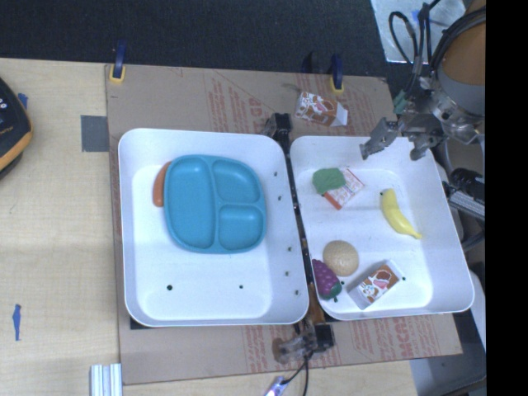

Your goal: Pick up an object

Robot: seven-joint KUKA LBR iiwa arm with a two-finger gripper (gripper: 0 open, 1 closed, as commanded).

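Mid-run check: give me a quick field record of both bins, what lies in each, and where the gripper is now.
left bin: blue divided plastic plate, orange sausage-shaped item tucked at its left edge
right bin: yellow banana, green item on a small packet, tan round bun, purple grapes, small printed carton
outside bins: small printed packet on the cardboard
gripper: over the right bin's far edge, fingers spread, holding nothing

The blue tray hides most of an orange object.
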